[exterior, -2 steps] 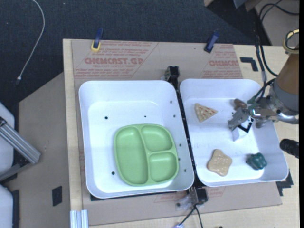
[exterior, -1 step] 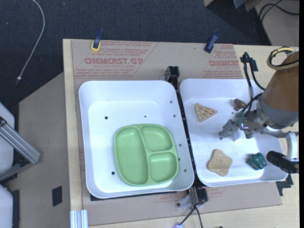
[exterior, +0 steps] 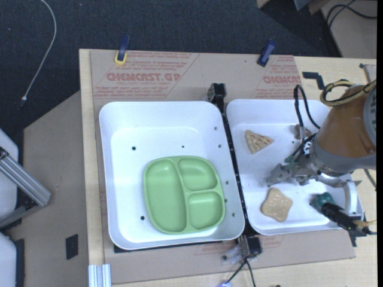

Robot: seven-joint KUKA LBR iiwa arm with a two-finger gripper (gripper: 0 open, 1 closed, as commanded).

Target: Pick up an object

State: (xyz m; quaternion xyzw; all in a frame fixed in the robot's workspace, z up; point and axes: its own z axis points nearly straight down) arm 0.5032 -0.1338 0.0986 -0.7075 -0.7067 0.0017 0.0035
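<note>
Brown cardboard [exterior: 161, 76] with red lettering covers the bench, and dark carpet lies beyond it. From my remote seat I see the pincer [exterior: 280, 175] low inside the right bin [exterior: 266, 113], about mid-bin, with the grey arm [exterior: 344, 136] and its orange band coming in from the right. I cannot tell from this angle whether the pincer is spread or pressed together, and I see nothing gripped in it.

Just below it, near the bin's front wall, lies a rounded tan biscuit [exterior: 276, 205], close to the pincer but apart from it. A triangular tan wedge [exterior: 258, 141] lies flat farther back in the same bin, near the wall shared with the left bin [exterior: 119, 130]. That left bin holds a green divided plate [exterior: 160, 199], lying flat toward the front. Two blue clamps [exterior: 266, 52] grip the cardboard's far edge.
</note>
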